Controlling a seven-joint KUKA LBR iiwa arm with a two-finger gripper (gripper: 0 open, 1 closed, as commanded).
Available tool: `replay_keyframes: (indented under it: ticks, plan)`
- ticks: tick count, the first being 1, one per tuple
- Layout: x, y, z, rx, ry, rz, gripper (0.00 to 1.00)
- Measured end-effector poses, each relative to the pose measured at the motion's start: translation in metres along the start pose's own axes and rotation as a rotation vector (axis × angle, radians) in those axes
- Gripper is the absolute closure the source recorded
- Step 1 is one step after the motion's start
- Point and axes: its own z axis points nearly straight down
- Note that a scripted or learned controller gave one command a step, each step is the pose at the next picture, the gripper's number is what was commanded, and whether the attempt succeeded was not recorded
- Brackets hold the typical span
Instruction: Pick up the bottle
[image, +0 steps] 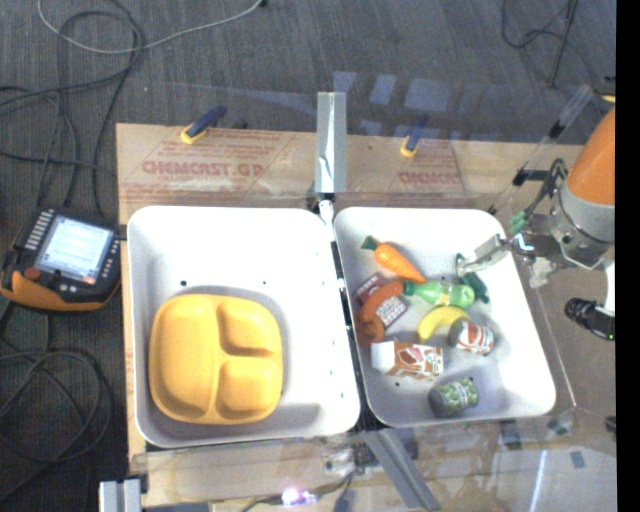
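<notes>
The bottle (442, 293) is light green and lies on its side in the middle of the right bin (520, 385), its darker cap end pointing right. My gripper (480, 259) comes in from the right and hangs just above and slightly behind that cap end, close to the bottle. Nothing can be seen held in it. The grey wrist with the orange band (600, 165) sits beyond the bin's right wall.
Around the bottle lie a carrot (398, 260), a red-brown packet (383, 305), a banana (441, 321), a small can (472, 337), a carton (410, 358) and a dark green lump (455, 396). The left bin (160, 235) holds a yellow divided plate (216, 357).
</notes>
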Motion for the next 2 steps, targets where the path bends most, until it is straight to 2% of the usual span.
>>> replay_keyframes:
  ticks: [1,2]
  plan:
    - [0.001,0.031,0.061,-0.006,-0.004,-0.049,0.0]
    - [0.004,0.049,0.066,-0.035,-0.006,-0.03,0.0]
